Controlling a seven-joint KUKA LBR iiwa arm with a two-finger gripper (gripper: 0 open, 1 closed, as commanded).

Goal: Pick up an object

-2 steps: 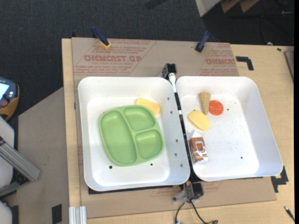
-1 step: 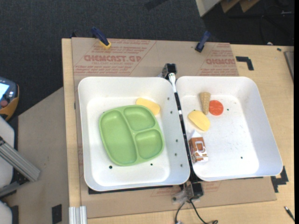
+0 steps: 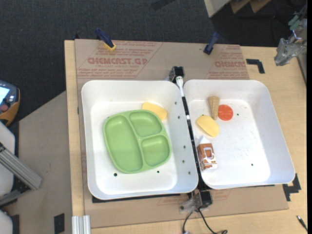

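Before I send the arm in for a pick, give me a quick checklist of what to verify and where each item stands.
1. Targets in the right bin: ok. The cone, orange disc, yellow piece and brown packet lie there.
2. Spacing: not ok. The cone touches the orange disc; the yellow piece lies close below.
3. Easiest pick: ok. The brown packet lies apart, though near the bin's left wall.
4. Left bin: ok. The green tray and a yellow item at its rim.
5. Hand state: cannot tell; it sits at the upper right, outside the bins.
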